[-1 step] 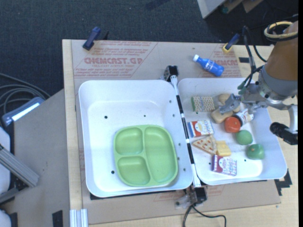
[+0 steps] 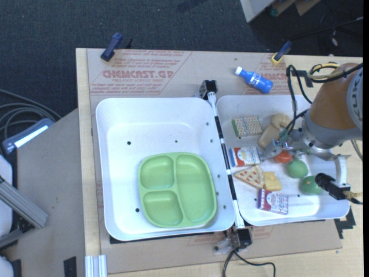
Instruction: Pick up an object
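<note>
Nearest the lens: green three-compartment divided plate (image 2: pixel 177 189) lying flat in the left bin (image 2: pixel 115 117), nothing on it. Right bin (image 2: pixel 328 212) holding the clutter: a small red-and-white packet (image 2: pixel 273 201) at the near edge, toy pizza slice (image 2: pixel 249 176), yellow cheese-like piece (image 2: pixel 271 182), another small carton (image 2: pixel 245 155), a speckled sponge-like block (image 2: pixel 247 126), a tan bread-like piece (image 2: pixel 273 130), two green round fruits (image 2: pixel 297 168) and (image 2: pixel 310 184). Blue bottle (image 2: pixel 253 79) lying on the worktop (image 2: pixel 86 154) outside the bins. Arm reaching in from the right, the gripper (image 2: pixel 281 147) sitting low among the items beside a red tomato-like toy (image 2: pixel 282 157); can't tell whether the jaws are wide or closed, too cluttered. Progress: nothing looking lifted, every object resting in the bin. Judging this as approach or grasp attempt; closing, securing and raising all left to do.
</note>
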